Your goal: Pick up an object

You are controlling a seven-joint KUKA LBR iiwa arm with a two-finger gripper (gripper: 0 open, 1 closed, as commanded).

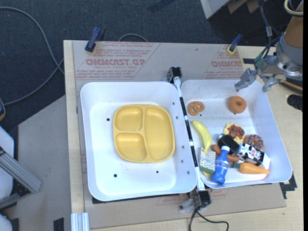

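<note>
Blue bottle (221,166) at right bin's near edge, doughnut (237,104) just below released hand (257,81).

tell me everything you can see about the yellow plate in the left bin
The yellow divided plate is a rounded-square dish, apparently matte plastic, with three compartments: two smaller ones on the camera view's left, one above the other, and one long one on the right. It lies flat and upright near the middle of the left bin, turned slightly askew to the bin's edges. Its compartments hold nothing, and only the bin floor touches it.
</note>
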